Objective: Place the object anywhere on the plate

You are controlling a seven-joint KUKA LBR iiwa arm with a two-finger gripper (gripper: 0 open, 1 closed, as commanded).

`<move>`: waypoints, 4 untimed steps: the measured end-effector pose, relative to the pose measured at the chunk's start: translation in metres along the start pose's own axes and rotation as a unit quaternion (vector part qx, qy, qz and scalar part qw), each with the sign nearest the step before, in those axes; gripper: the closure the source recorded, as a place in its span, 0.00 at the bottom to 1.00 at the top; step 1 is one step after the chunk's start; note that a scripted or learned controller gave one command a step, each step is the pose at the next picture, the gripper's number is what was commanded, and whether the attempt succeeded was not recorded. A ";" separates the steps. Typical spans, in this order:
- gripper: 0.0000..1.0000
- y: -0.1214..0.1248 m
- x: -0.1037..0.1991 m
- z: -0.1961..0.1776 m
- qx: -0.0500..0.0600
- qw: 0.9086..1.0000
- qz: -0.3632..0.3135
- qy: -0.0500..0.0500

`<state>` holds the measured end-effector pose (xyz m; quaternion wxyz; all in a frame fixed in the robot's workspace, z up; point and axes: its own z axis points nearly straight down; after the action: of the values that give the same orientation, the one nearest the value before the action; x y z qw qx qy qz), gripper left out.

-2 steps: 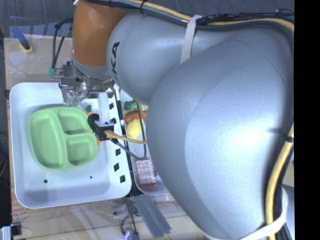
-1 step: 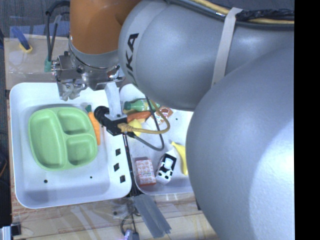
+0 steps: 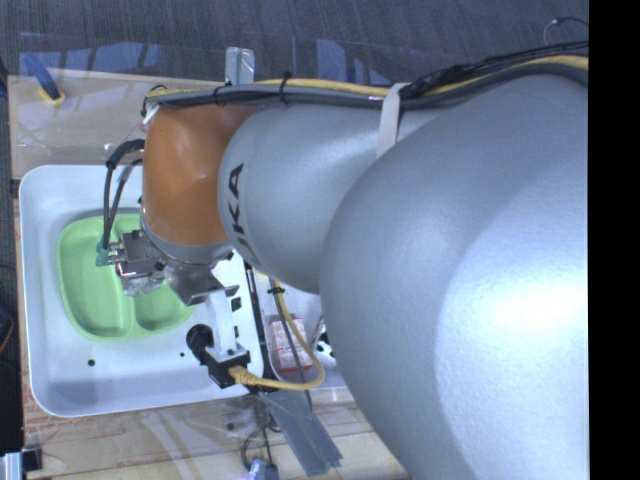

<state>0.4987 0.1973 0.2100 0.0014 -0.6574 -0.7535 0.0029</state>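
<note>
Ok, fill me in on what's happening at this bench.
The grey arm reaches in from the right and hangs over the left white bin. Its wrist sits above a green plate with divided sections lying in that bin. The arm's bulk hides most of the bench, so I can't tell whether it carries anything.

Count: 1 green plate (image 3: 88,286) inside the left white bin (image 3: 45,298); 1 arm (image 3: 330,198) above that bin; 1 yellow cable (image 3: 290,373) right of the plate.

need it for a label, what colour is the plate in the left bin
Light green, seen in the camera view: the plate.
</note>
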 end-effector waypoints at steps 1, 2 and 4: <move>1.00 -0.001 -0.061 -0.035 -0.002 1.000 0.006 0.001; 1.00 0.001 -0.090 -0.123 -0.003 0.999 -0.050 0.001; 1.00 0.141 -0.013 -0.206 -0.002 0.979 -0.202 0.000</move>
<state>0.6416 0.2046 0.4152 0.0004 -0.4915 -0.8709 0.0007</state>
